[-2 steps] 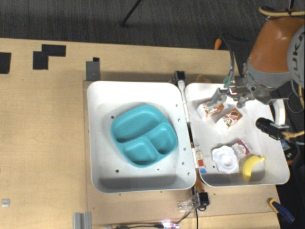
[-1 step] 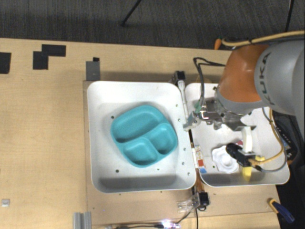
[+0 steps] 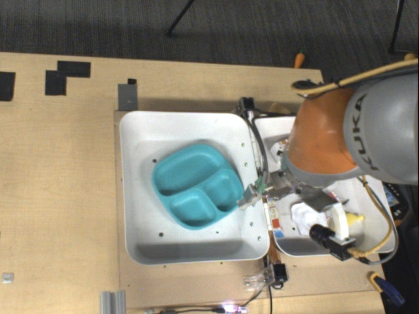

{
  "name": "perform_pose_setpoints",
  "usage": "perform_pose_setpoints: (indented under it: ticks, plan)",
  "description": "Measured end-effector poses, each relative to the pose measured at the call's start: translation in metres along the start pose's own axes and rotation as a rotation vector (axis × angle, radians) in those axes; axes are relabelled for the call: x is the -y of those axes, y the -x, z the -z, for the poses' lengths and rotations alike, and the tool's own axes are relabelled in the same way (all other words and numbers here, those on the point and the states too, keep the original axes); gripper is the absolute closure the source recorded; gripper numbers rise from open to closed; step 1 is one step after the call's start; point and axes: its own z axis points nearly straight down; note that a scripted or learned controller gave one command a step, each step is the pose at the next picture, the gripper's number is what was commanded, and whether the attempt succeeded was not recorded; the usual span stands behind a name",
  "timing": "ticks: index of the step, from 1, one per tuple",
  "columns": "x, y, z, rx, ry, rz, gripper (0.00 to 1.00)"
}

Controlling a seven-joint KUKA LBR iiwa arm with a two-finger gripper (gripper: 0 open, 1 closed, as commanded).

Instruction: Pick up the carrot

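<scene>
I see a pale wooden bench (image 3: 59, 195) against dark grey carpet (image 3: 98, 12), bearing two shallow white plastic bins — the left bin (image 3: 134, 175) holds a teal three-compartment tray (image 3: 196, 185). The grey-and-orange arm (image 3: 347, 133) covers the right bin (image 3: 308, 247). I cannot locate the carrot or judge the gripper.

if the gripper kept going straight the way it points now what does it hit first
Judging from this slanted view, the gripper points left over the left bin, so the teal divided tray comes first, probably its right rim; height above it is unclear.

One fixed overhead camera — slanted down on both bins (image 3: 131, 195).
</scene>
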Motion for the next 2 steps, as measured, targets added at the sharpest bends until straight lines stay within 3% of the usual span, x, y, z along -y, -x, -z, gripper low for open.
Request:
perform_pose_setpoints:
  ticks: [1, 2]
  plan:
    - [-0.002, 0.001, 0.011, 0.002, 0.006, 0.0, 1.0]
    - [0.005, 0.021, -0.001, 0.002, 0.002, 0.058, 1.0]
